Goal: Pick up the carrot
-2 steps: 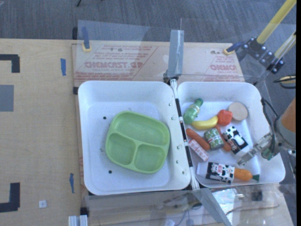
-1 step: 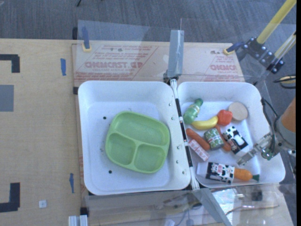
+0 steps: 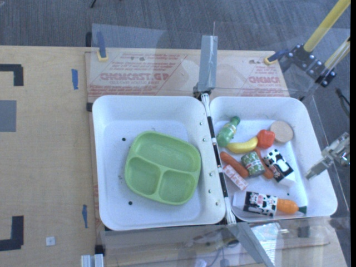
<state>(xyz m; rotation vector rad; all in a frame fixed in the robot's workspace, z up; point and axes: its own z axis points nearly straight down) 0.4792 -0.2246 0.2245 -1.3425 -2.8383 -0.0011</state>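
- Carrot [image 3: 287, 206]: in the right bin [image 3: 317, 143], near corner, beside a milk carton [image 3: 261, 203]; we judge it reachable.
- Gripper [image 3: 328, 161]: outside that bin's right rim; we cannot tell its state.

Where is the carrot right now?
The carrot lies in the right bin, at its near edge, touching the black-and-white milk carton to its left.

White bins [image 3: 105, 149]: smooth plastic, slight sheen. Green tray [image 3: 162, 167] in left bin: matt plastic. Carrot [image 3: 288, 206], right of tray: glossy orange plastic. Table [image 3: 44, 149]: pale matt wood. Behind bins: printed cardboard [image 3: 133, 77], dull metal post [image 3: 208, 60].
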